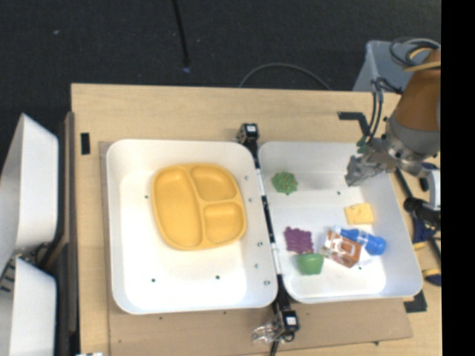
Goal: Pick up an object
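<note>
Right white plastic bin, contents listed from its near edge outward. Nearest: small green plastic cup. Beside it, a red-and-white patterned packet touching a blue plastic bottle-shaped toy. Left of these: purple knobbly grape-like toy. Farther in: flat yellow cheese-like wedge. Farther still, near the bin's left wall: green leafy plastic ball. Farthest: grey two-finger gripper, above the far right part of the bin, carrying nothing visible; open or closed cannot be told. Likely candidate: the yellow wedge, just nearer than the gripper. Advice: centre over it, descend squarely, avoid the crowded cluster.
</note>
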You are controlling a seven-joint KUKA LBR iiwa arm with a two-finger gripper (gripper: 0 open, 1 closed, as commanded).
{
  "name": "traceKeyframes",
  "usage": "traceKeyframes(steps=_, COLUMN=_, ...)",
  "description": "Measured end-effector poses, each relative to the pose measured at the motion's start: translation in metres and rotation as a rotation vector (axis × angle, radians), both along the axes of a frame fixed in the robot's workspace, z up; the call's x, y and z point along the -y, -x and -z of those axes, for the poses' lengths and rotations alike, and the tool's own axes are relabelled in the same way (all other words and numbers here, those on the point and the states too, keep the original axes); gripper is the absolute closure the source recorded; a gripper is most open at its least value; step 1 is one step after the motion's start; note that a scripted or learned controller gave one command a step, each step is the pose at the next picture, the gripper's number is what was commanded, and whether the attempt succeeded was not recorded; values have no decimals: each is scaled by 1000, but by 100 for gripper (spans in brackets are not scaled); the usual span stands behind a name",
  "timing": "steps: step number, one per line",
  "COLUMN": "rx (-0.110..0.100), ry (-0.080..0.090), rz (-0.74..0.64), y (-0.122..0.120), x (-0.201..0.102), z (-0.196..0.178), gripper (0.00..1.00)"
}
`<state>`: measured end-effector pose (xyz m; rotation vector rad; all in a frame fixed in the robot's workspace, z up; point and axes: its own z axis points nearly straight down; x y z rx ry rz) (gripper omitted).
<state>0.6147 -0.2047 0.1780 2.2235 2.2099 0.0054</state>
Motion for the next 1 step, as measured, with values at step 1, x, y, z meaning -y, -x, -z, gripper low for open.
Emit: traceKeyframes(steps=1, rx=-2, ry=-1, rz=-5, y=-1, x=1, z=-34, gripper=100)
